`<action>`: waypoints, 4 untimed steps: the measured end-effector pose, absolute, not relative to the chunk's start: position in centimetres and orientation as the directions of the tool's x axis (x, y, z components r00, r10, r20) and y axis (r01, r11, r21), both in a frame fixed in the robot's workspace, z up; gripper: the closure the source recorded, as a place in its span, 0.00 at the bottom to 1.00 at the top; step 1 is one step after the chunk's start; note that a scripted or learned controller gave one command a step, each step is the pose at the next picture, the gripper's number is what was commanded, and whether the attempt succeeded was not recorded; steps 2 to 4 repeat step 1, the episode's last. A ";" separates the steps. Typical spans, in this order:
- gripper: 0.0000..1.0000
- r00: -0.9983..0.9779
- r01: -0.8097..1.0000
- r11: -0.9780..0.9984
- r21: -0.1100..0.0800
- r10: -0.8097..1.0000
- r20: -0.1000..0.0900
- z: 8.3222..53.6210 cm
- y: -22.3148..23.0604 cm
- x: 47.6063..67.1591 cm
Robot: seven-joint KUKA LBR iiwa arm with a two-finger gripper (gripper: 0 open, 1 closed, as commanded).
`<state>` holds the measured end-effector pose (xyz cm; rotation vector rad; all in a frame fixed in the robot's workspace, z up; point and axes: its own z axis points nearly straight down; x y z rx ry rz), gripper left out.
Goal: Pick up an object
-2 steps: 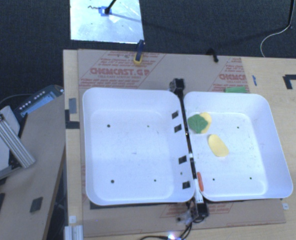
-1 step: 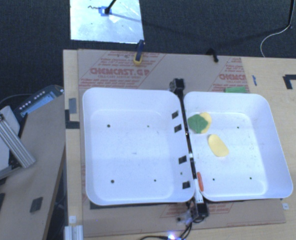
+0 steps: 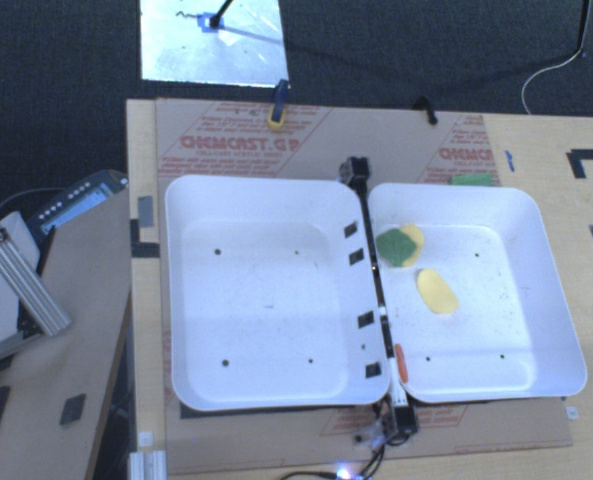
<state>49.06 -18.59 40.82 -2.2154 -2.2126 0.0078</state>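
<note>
While objects (image 3: 416, 266) hug its left wall, right bin (image 3: 551, 268) lies open

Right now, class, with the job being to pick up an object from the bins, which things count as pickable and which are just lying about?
For the job:
green and yellow sponge
yellow oval piece
orange stick
right bin

Lying about:
left bin
yellow clip
shiny sheet
green tape
</note>
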 end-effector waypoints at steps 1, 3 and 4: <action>1.00 -0.005 1.000 0.005 0.018 1.000 -0.006 54.0 -17.8 48.6; 1.00 -0.005 1.000 0.005 0.018 1.000 -0.006 54.0 -17.8 48.6; 1.00 -0.005 1.000 0.005 0.018 1.000 -0.006 54.0 -17.8 48.6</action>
